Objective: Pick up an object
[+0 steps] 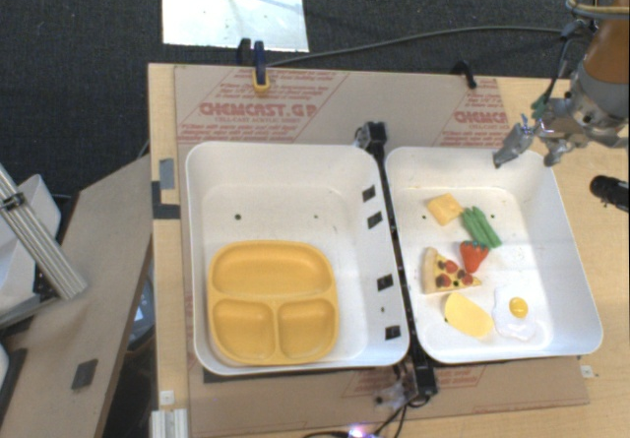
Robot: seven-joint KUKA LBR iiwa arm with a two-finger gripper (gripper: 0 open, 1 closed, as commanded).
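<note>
Jaws of gripper [532, 143] spread, holding nothing; toy foods in right bin [571, 229] look light, rigid; carrot [474, 255] offers narrow flanks.

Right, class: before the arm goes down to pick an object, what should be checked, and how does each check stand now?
1. Gripper free of any object: ok.
2. Fingers spread: ok, open.
3. Objects in the right bin: ok, pizza slice, strawberry, fried egg.
4. Gripper above an object: not ok, it hangs over the bin's far rim.
5. Objects apart: not ok, pizza slice and strawberry touch.
</note>
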